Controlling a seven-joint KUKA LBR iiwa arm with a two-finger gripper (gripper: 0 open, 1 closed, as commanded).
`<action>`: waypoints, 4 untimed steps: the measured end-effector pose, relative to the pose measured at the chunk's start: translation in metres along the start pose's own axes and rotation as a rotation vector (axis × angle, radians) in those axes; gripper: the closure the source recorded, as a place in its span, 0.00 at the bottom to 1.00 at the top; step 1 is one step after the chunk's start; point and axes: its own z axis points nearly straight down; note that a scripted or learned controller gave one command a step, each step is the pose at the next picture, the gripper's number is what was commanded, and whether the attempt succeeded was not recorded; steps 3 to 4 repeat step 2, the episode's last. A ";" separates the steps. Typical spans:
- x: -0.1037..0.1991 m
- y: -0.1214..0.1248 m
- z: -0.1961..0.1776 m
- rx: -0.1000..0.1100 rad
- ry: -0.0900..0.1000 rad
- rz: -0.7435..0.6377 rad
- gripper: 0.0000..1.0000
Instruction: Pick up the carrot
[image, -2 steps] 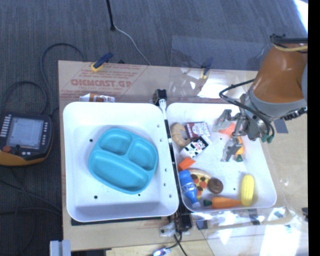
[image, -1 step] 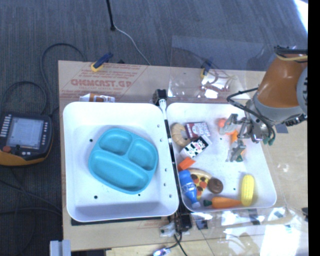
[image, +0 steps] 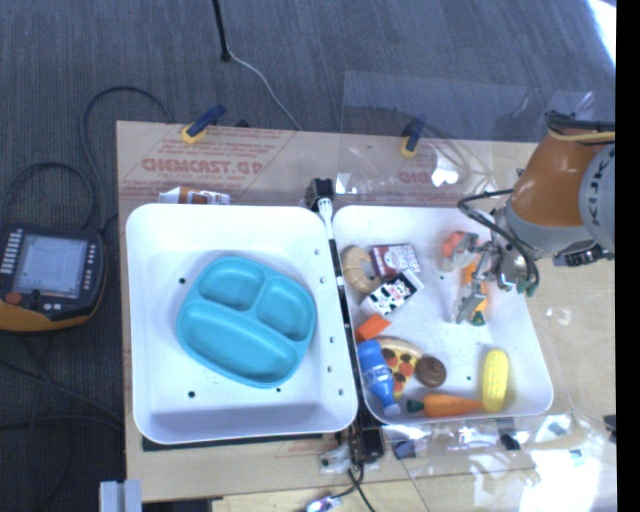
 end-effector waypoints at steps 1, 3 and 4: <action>-0.004 0.001 -0.014 0.005 -0.012 -0.002 1.00; 0.011 0.051 -0.078 0.002 0.005 0.243 1.00; 0.011 0.051 -0.078 0.002 0.005 0.243 1.00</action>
